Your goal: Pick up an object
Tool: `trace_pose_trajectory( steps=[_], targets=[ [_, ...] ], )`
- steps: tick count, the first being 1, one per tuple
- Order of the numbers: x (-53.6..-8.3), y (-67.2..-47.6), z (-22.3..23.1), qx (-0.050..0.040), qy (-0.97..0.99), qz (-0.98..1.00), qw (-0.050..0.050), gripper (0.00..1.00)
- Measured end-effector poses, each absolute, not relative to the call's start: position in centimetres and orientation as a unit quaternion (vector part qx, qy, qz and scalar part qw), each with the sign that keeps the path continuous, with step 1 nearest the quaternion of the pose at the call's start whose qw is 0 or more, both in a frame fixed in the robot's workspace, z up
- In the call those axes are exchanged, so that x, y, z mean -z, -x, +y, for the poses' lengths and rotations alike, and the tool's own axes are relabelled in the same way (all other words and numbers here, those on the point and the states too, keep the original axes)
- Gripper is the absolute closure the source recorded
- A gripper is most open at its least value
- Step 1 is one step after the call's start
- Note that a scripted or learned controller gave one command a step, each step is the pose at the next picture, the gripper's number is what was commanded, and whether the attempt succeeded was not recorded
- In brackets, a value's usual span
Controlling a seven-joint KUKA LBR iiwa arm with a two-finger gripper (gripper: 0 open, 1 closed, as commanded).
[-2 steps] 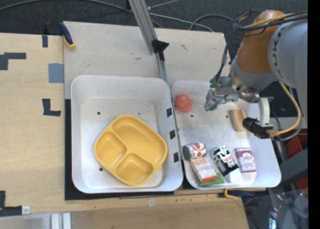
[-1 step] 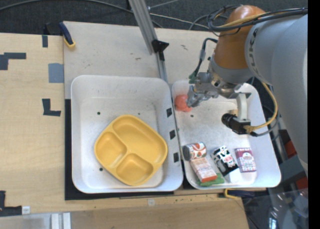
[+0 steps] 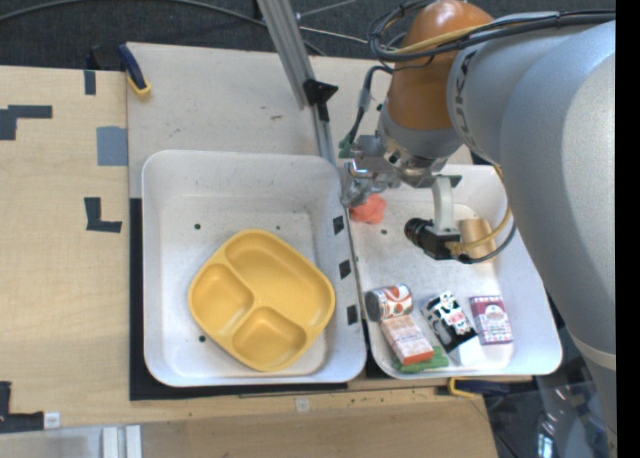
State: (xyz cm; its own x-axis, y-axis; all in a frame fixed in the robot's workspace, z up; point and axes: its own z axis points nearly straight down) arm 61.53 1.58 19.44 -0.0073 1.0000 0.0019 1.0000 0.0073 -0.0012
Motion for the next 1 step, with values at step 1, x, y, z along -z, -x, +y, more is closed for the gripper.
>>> trace_pose_trajectory(
  steps=[1],
  targets=[
    [-19.51, -63.58, 6.58, 0.0005, 0.705, -0.71, 0.001, 1.0]
  ],
)
